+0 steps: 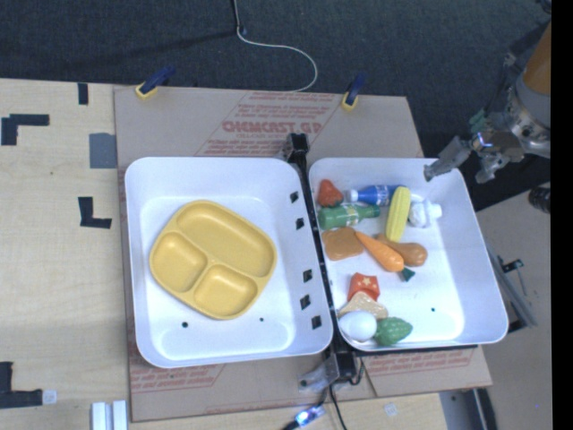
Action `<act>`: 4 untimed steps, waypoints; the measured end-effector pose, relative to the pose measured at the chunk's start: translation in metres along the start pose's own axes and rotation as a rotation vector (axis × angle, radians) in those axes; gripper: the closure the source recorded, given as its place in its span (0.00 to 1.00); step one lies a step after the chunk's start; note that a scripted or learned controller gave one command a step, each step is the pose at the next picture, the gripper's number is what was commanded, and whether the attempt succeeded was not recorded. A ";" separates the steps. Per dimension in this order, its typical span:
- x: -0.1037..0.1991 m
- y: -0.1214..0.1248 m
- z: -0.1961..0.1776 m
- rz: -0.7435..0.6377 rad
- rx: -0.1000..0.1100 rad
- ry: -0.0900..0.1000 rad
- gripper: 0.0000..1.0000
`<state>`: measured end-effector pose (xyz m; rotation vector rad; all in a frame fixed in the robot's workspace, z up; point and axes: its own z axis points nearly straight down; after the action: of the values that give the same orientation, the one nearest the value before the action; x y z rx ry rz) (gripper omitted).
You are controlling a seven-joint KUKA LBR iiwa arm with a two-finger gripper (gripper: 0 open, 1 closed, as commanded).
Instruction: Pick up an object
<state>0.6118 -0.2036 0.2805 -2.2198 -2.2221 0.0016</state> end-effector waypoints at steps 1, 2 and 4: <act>0.000 0.000 0.000 0.000 0.000 0.000 0.00; -0.008 0.004 0.053 0.000 0.005 0.000 0.00; -0.003 -0.003 0.149 0.000 0.006 0.001 0.00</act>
<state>0.6085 -0.2068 0.1314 -2.2166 -2.2186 0.0065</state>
